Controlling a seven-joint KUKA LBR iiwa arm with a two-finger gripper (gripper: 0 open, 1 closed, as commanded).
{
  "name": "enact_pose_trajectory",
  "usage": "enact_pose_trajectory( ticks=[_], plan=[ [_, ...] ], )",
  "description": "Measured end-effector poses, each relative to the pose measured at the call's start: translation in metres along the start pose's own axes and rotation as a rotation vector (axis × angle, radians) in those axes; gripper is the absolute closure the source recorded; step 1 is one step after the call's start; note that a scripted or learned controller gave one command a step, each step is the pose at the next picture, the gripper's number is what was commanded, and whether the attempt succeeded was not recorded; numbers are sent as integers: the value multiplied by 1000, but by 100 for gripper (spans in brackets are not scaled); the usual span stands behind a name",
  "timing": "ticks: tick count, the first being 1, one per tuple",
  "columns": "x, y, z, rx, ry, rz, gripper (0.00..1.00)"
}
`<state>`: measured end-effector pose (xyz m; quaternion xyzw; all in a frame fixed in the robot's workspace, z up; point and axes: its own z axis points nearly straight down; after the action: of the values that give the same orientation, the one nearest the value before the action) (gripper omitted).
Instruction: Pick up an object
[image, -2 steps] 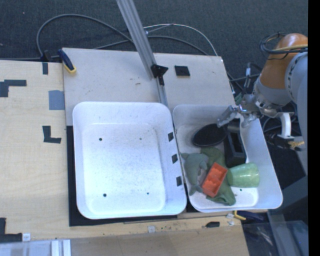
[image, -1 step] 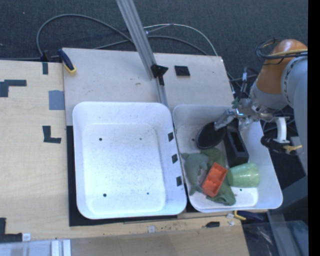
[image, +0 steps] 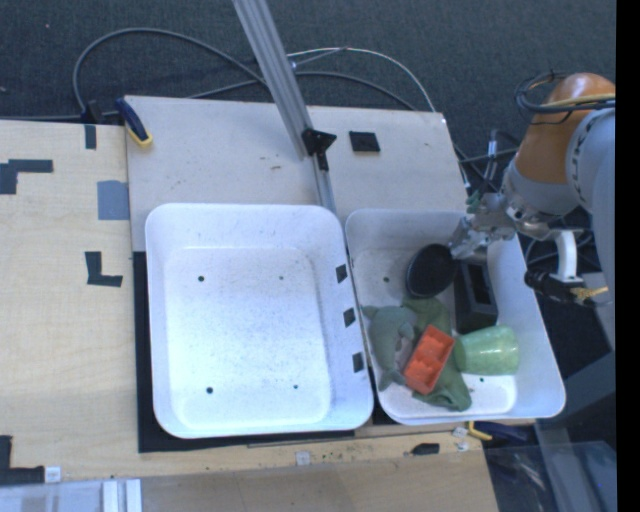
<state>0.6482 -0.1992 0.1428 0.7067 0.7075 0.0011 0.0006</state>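
The right bin (image: 535, 390) holds a small pile of objects. A black round object (image: 430, 270) lies near its far side, with a black rectangular block (image: 473, 300) just to its right. In front of them sit a pale green cup (image: 487, 352) on its side, an orange ridged block (image: 430, 360) and a crumpled green cloth (image: 400, 335) under the block. My gripper (image: 477, 238) hangs over the bin's far right part, just above and right of the black round object. Nothing shows in its grasp.
The left bin (image: 245, 320) stands beside the right one. A slanted metal pole (image: 290, 100) crosses the bench behind the bins. Cables loop over the dark floor at the back. The grey arm with its orange band (image: 565, 110) comes in from the right.
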Motion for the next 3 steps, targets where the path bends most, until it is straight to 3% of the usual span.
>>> enact_pose_trajectory(
  ticks=[3],
  plan=[
    [2,1,-139,-2,-2,0,100]
  ],
)
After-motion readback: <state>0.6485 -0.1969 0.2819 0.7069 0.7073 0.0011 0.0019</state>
